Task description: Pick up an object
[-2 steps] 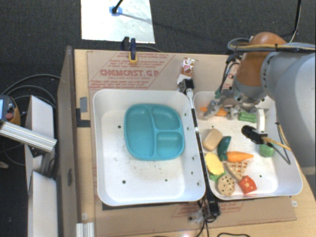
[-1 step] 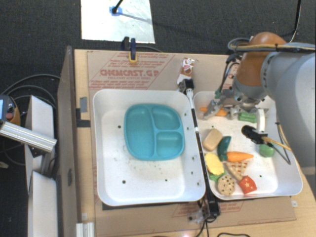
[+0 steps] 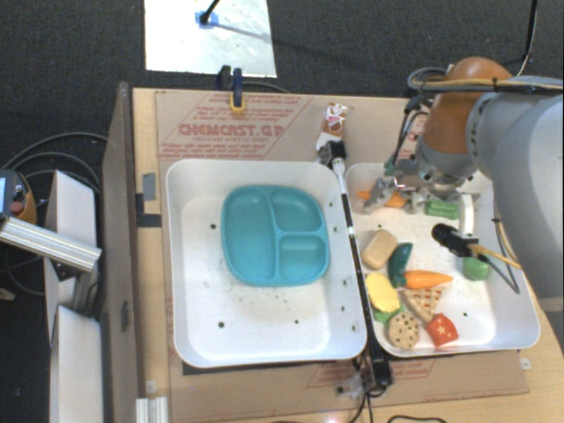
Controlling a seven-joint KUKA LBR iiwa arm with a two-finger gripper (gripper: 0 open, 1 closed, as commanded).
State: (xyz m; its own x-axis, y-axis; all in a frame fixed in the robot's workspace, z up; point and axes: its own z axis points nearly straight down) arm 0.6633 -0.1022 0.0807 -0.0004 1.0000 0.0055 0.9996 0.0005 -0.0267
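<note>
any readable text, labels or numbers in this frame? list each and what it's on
"CHEMCAST GP": red print on the brown backing sheet under the bins, behind the left bin; the last letters are partly uncertain.
Smaller red lines above and below that word on the same sheet: too small to read.
Nothing readable on the teal divided plate, the toy food, or the white sheet on the floor.

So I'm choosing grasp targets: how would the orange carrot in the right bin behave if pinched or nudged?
The carrot looks like smooth moulded plastic, so probably stiff, light and a bit slippery. Its rounded, tapered body may roll or pivot when nudged. It lies close to the yellow piece and teal piece, which may shift too.
</note>
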